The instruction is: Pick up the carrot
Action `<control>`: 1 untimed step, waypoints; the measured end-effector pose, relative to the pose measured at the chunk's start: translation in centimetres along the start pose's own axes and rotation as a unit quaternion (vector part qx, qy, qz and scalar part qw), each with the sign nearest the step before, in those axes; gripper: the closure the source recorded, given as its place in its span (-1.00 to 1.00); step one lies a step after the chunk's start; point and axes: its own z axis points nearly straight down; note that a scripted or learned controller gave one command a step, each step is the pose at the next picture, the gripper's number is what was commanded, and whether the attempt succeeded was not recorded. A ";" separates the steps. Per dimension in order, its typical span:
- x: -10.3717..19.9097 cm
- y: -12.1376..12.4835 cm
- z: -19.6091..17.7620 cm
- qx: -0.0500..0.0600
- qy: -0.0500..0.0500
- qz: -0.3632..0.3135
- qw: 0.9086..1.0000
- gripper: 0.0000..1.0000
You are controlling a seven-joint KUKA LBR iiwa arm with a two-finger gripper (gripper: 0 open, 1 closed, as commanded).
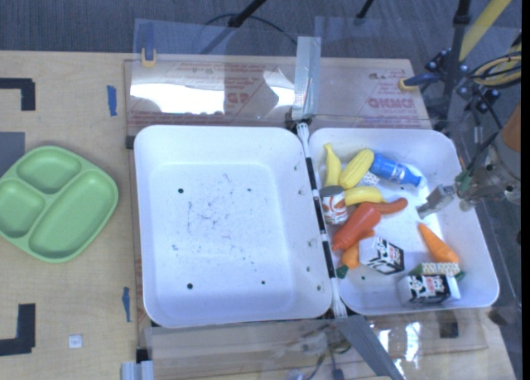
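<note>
Carrot: tapered orange plastic carrot point(437, 242), flat on the floor of the right white bin point(472, 287), near its right wall, clear of everything.
Gripper: grey two-finger gripper point(439, 198) above the same bin, fingers spread, nothing between them.
Bearing: just below the fingertips in camera view, slightly toward the near rim.
Long axis: diagonal, narrow tip up-left, fat end down-right.
Room: black-and-white cartons point(431, 284) close below; orange pepper point(358, 223) well left.

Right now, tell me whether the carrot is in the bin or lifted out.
In the bin. The carrot lies flat on the right bin's floor, with the gripper above and apart from it.
</note>
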 end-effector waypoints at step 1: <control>-0.9 -3.5 8.3 -0.002 0.004 -0.072 0.997 -1.00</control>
